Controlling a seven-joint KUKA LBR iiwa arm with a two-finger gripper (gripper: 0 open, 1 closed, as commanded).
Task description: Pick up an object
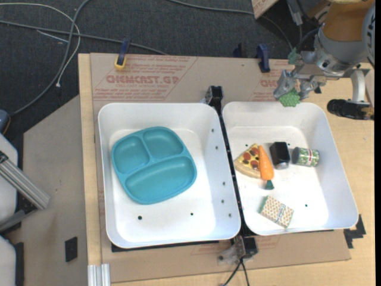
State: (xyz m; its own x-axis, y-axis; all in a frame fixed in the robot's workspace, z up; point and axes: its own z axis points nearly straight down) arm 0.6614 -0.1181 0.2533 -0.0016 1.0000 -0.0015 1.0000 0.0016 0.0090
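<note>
- The gripper [293, 90] hangs above the far rim of the right bin [333, 139], its fingers grasping a small green object [290, 98].
- A carrot [265, 162], pizza slice [249, 159] and can [306, 157] lie in that bin.
- A blue plate [155, 164] sits in the left bin [116, 219].

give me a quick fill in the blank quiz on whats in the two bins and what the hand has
1. The teal plastic divided plate lies in the ____ shallow white bin.
2. The orange toy carrot lies between the toy pizza slice and the ____ block.
3. The hand holds a small ____ object between its fingers above the right bin's far rim.
4. The patterned beige packet lies ____ the camera than the carrot.

Missing words: left; black; green; nearer
</note>
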